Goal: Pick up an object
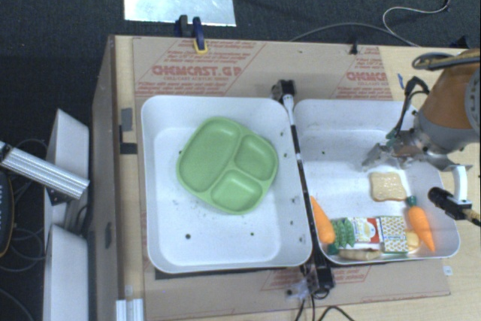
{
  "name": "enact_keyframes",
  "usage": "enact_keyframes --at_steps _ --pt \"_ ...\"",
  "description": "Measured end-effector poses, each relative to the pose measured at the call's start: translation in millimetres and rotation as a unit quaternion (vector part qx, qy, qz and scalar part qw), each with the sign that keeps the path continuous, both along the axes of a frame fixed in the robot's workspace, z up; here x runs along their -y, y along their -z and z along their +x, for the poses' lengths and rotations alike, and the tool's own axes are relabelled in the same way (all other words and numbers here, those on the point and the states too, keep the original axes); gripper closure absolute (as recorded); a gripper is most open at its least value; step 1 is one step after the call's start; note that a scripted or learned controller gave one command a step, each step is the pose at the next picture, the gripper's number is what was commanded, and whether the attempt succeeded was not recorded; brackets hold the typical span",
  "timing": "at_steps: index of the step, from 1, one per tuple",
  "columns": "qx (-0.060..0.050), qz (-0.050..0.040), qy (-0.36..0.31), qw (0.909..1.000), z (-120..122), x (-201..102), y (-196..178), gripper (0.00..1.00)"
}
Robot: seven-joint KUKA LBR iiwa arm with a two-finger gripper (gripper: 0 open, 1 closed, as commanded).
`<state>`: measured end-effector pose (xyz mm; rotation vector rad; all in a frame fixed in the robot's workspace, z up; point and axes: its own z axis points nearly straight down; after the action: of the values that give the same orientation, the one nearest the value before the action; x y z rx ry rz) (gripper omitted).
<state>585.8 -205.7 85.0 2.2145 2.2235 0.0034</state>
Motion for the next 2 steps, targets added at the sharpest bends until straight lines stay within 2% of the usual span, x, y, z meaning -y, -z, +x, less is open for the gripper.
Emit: enact_keyframes --at_steps 2 --pt "-0.002 0.0003 0.002 1.0000 -90 1 1 0.00"
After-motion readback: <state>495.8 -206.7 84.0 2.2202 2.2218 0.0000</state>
